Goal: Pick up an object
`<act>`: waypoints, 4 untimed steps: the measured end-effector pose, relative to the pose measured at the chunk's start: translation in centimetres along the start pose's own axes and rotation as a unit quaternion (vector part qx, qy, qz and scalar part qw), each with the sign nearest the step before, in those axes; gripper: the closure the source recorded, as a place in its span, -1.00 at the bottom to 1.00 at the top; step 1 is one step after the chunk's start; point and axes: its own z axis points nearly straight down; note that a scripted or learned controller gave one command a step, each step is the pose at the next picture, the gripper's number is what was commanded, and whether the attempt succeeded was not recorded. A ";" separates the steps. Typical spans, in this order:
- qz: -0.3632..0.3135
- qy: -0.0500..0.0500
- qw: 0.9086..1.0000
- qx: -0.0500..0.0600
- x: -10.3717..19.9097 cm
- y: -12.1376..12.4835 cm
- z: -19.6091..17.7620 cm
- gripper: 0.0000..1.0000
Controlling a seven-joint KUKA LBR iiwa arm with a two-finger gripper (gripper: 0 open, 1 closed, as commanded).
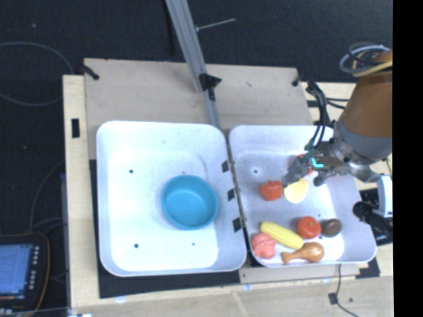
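The end effector point(305, 175) hangs over the right bin point(264, 144), just above a pale yellow object point(297, 191).

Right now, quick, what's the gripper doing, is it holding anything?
Gripper: low over the right bin, just above the pale yellow object; whether it is gripping cannot be told.

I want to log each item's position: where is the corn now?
The corn lies in the right bin, near its front edge, between the pink item on its left and the tomato on its right, just above the drumstick.
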 end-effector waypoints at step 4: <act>0.004 -0.003 1.000 -0.002 -0.1 1.7 15.8 -1.00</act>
